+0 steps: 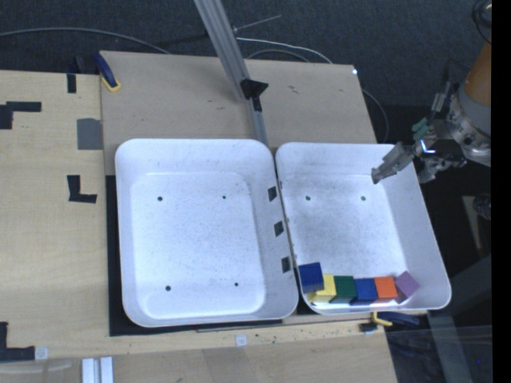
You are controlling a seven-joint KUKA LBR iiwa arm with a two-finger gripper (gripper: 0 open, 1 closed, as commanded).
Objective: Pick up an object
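The right bin [403, 214] is the landmark here. Its blocks [355, 287] sit in a tight row against its near wall: blue, yellow, green, blue, orange, with a purple one tilted in the near right corner. The rest of that bin's floor is open. The claw [393, 164] hangs over the bin's far right corner, near the rim and well apart from the blocks; whether it is apart or together I cannot tell. Left of it, touching rim to rim, lies the left bin [128, 214] on the bench [184, 94].
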